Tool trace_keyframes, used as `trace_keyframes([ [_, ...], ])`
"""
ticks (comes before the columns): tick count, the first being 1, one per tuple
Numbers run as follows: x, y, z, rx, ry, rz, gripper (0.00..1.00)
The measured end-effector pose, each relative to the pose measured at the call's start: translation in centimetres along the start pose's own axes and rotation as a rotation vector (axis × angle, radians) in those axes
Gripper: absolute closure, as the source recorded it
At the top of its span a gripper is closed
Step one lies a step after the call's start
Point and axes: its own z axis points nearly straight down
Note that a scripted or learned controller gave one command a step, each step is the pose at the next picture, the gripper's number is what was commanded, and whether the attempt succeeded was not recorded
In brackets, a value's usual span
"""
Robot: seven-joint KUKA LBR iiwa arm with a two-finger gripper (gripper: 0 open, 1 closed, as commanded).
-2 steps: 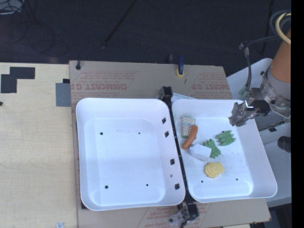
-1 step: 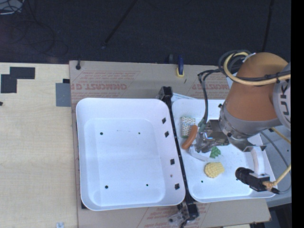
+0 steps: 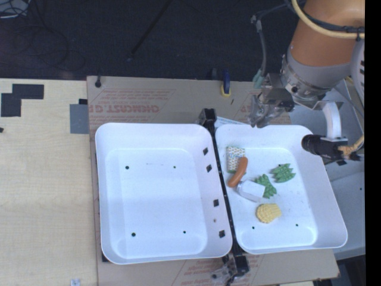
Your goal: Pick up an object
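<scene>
The end effector (image 3: pixel 262 115) hung above the right bin's (image 3: pixel 324 219) far rim; its state could not be told. The orange sausage (image 3: pixel 238 171) lay in that bin, well apart from it, beside a striped block (image 3: pixel 234 157) and green leaves (image 3: pixel 283 173).

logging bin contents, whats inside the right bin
The right bin holds an orange sausage-shaped piece, a small patterned block, a white piece, two green leafy pieces and a yellow corn-like piece. Anything under them is hidden.

The arm (image 3: pixel 327 34) is cut off by the top edge, and below it the gripper (image 3: pixel 265 115) is too blurred to read its jaws.
</scene>
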Motion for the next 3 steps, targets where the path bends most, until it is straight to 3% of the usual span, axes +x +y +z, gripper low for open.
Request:
trace_keyframes([
  [1,3.3,-0.7,3.1,0.019,0.001,0.001,1.0],
  [2,-1.7,-5.3,4.2,0.02,0.001,0.007,1.0],
  [3,5.8,-5.9,0.4,0.014,0.002,-0.003,1.0],
])
